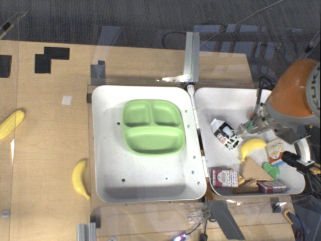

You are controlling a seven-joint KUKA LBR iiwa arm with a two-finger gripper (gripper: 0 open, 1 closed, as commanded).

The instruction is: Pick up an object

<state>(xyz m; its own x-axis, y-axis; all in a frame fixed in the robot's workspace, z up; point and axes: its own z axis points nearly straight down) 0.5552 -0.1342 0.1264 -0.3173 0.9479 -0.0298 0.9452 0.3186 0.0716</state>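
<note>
The right bin [210, 102] holds several small objects: a black-and-white packet [224, 133], a yellow banana [252, 147], a red carton [224, 177], a brown wedge [253, 171], a green piece [271, 170], a small printed box [274, 150] and a dark red box [271, 187]. My gripper [250, 126] reaches in from the right, low over the bin. It sits just above the banana and to the right of the black-and-white packet. The orange band [296, 94] above the wrist covers the bin's far right side.
The left bin [108, 149] holds a green divided plate [153, 125]. On the wooden bench to the left lie a second banana [80, 178] and a yellow corn cob [11, 124]. A metal post [192, 56] stands behind the gap between the bins.
</note>
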